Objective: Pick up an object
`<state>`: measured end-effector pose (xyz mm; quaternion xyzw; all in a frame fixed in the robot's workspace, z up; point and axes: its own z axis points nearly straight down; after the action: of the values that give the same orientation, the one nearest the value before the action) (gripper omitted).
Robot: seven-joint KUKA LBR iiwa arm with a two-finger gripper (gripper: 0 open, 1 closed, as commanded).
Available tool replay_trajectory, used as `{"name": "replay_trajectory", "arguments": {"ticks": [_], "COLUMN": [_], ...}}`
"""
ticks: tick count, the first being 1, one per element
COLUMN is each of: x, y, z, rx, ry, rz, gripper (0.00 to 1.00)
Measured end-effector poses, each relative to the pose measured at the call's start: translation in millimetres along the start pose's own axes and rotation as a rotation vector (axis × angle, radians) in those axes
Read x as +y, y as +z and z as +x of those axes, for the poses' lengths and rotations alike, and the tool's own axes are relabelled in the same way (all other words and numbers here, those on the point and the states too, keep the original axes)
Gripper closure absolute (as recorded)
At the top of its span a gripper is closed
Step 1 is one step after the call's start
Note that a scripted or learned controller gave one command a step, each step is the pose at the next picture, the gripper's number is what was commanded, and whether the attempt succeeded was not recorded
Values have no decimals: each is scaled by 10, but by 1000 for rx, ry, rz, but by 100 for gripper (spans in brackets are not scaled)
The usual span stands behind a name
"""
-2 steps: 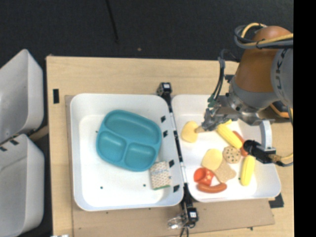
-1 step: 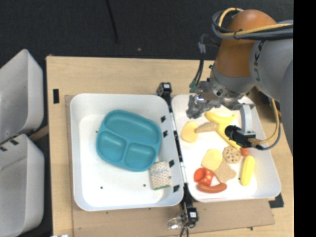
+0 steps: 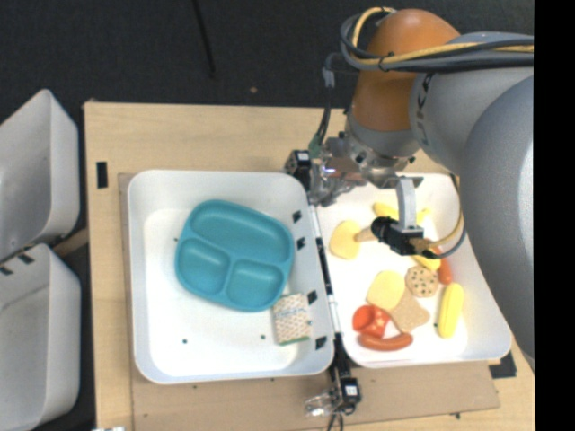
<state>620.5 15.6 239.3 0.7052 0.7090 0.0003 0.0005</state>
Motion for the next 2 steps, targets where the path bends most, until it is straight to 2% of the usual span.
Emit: {"name": "replay_trajectory", "arguments": {"ticks": [1,2], "x": [309,305], "y": [74,-120], "z": [236,233], "rx": [-1,0], "ry": [2,-1], "rz": [-2,-2], "gripper": [100,100]}}
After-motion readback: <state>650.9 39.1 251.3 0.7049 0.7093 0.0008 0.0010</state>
